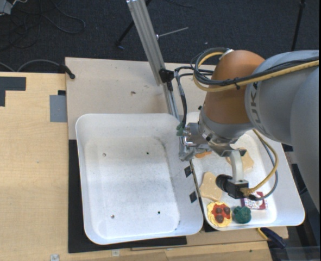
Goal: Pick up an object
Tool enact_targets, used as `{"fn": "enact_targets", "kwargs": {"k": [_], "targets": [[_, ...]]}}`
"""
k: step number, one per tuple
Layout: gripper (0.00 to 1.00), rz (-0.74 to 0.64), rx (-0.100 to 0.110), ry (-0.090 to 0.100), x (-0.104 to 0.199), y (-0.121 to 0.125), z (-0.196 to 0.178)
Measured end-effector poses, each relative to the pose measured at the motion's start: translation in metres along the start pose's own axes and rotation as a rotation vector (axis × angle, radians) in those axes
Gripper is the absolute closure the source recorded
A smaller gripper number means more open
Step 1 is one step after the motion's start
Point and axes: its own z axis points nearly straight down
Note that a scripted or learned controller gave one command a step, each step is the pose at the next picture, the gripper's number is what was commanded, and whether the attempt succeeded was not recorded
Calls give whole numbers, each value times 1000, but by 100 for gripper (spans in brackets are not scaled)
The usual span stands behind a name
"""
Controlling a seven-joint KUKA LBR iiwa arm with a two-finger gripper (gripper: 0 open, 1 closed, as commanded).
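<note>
Tan and smooth, a wedge-shaped foam slab point(210, 186) lies flat in the right-hand shallow white plastic bin point(286, 211), toward the bin's left edge. Just beyond it toward the near left corner sits a round yellow piece with red blobs point(219, 213), glossy-looking. A dark green fuzzy ball point(241, 215) is just beside that, along the near edge. A white packet with red print point(256, 203) lies flat close behind the ball. Farther back a second tan piece point(247, 162) and an orange scrap point(203, 154) show partly from under the robot; their shapes cannot be made out. None of these things is lifted; all rest on the bin floor.

The gripper point(191, 143) hangs over the right bin's left rim, by the far left corner, its metal body mostly hidden beneath the wrist. Whether it is open or closed cannot be told, and nothing can be seen held in it. The grey arm with its orange band point(232, 88) covers the far half of this bin.

The left-hand white bin point(126, 185) touches the right one. Its floor is finely speckled, with a few small dark dots. Both bins rest on a black mat point(73, 200) on the pale wooden tabletop point(111, 86). A ribbed silver aluminium bar point(149, 42) slants across the tabletop's far edge.
</note>
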Motion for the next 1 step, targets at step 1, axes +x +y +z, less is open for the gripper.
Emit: {"fn": "enact_targets", "kwargs": {"k": [1], "targets": [[100, -1, -4, 0, 51, -7, -15]]}}
